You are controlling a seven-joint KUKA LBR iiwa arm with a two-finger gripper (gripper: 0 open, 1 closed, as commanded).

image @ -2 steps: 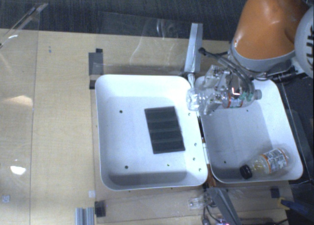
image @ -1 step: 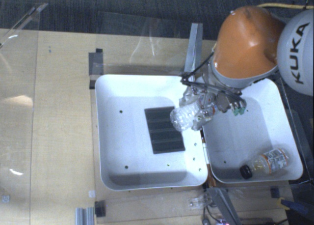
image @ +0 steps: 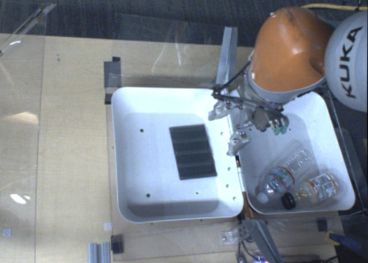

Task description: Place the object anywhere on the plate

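Grey arm with orange band [image: 287, 46] over top of right bin [image: 330, 112]. Left bin [image: 132, 141] holding dark ribbed plate [image: 192, 151] at centre. Two clear plastic bottles [image: 296, 181] in right bin's lower part, near front wall. Gripper [image: 237, 141] above divide between bins; finger state impossible to tell.

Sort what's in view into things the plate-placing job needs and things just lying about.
Job:
- dark ribbed rectangular plate in the left white bin
- two clear plastic bottles in the right white bin, either could be the object
- gripper, over the bins' shared edge

Lying about:
- clear plastic sheet on the bench
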